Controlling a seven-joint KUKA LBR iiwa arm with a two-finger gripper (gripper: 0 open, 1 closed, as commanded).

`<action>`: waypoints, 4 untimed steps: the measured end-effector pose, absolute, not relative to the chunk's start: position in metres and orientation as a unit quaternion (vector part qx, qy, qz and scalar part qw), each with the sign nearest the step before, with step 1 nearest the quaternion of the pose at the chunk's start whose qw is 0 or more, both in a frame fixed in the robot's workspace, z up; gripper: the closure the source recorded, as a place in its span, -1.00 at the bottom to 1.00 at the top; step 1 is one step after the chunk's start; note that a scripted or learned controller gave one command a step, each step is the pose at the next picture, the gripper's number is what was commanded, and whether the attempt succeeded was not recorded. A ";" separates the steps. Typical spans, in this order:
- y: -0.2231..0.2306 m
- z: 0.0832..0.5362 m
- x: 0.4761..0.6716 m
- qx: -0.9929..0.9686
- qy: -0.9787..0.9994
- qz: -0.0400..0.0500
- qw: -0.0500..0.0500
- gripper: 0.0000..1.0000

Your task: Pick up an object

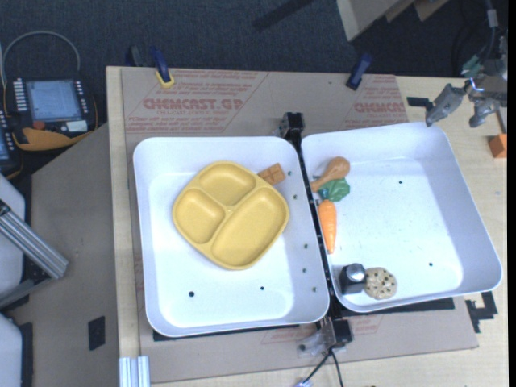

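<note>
In the right bin (419, 216) several small items lie along its left wall: a tan drumstick (334, 169), a green leafy piece (335, 190), an orange carrot (327, 225), a dark round piece with a silver top (352, 276) and a chip cookie (379, 282). The left bin (161, 297) holds a yellow divided plate (230, 214) with a small brown block (272, 173) at its upper right edge. My gripper (459, 108) hangs over the right bin's far right corner, well away from the items. It is open, and nothing sits between its fingers.
The two bins meet at a dark seam with clamps at its far end (292, 124) and near end (334, 333). A handheld pendant (50, 103) lies off the bench at the left. A small orange block (499, 145) rests at the right edge.
</note>
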State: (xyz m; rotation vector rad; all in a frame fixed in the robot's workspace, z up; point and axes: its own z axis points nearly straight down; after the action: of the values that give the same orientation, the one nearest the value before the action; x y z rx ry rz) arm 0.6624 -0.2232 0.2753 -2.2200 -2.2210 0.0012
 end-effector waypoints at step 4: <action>-0.214 0.145 0.646 -0.706 -0.708 -0.001 0.000 1.00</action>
State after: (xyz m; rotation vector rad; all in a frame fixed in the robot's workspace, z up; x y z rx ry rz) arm 0.6464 -0.2144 0.1451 -2.2175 -2.2255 -0.0023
